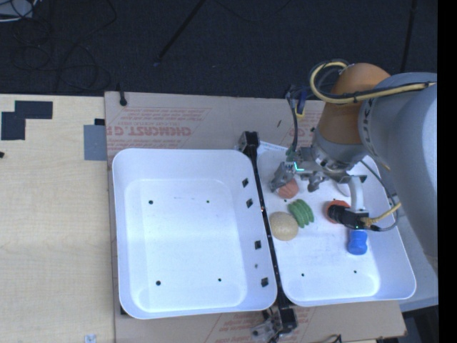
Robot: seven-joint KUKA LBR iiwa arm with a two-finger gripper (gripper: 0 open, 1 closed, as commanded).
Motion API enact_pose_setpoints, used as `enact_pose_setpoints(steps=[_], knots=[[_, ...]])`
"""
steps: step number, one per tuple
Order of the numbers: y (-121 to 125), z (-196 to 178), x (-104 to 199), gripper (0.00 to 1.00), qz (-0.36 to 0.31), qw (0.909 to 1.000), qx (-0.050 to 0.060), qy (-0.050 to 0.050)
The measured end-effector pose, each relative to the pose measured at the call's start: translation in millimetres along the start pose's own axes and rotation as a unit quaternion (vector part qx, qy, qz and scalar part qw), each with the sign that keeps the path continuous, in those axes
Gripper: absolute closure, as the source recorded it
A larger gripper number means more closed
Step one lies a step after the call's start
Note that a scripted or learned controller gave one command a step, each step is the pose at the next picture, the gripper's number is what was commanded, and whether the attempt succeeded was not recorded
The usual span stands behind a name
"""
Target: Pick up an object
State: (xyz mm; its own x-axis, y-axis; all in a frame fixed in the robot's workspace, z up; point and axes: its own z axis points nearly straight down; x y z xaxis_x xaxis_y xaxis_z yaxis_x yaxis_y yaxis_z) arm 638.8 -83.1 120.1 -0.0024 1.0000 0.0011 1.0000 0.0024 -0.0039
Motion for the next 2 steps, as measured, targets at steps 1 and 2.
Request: enact_pose_setpoints(steps=[1,2], knots=[[1.4,-39.7,-7.3,0.00,0.001,1.0000,-0.002,0.000],[4.4,-6.3,-4.1,0.00,-0.001,1.0000,0.001,-0.001]])
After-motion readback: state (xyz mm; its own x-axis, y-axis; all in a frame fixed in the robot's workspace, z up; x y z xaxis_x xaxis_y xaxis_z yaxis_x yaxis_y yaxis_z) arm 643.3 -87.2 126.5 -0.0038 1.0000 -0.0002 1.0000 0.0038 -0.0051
